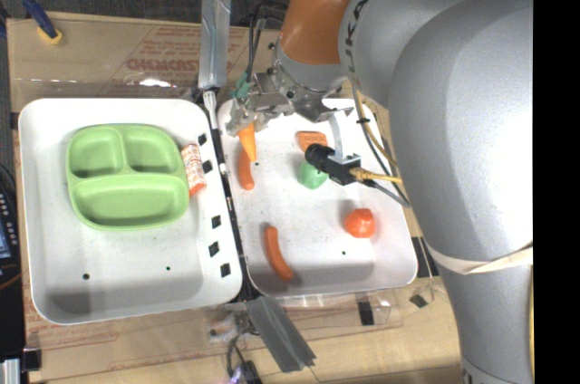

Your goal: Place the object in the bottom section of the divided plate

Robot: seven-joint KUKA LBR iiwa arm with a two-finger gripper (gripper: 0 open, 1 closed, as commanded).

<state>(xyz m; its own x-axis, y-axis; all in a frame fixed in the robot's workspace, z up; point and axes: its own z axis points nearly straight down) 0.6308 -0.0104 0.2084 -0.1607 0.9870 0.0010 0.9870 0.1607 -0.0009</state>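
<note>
Camera view, right bin (390, 269): fingers (243, 121) at 11 o'clock, pinching orange carrot piece (246, 140); green divided plate (129, 177) in left bin (54, 283), bottom section bare.

Two white bins (36, 283). Left bin: one green divided plate (127, 174), one small orange-and-white item (193, 167) beside it. Right bin (390, 260): four orange pieces (276, 252), one green piece (312, 177).

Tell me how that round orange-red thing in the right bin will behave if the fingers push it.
The round orange-red toy looks ball-shaped, so it will probably roll rather than slide. It sits on bare floor of the right bin, touching nothing, so little would stop it. Its smooth surface may slip from a pinch.
</note>
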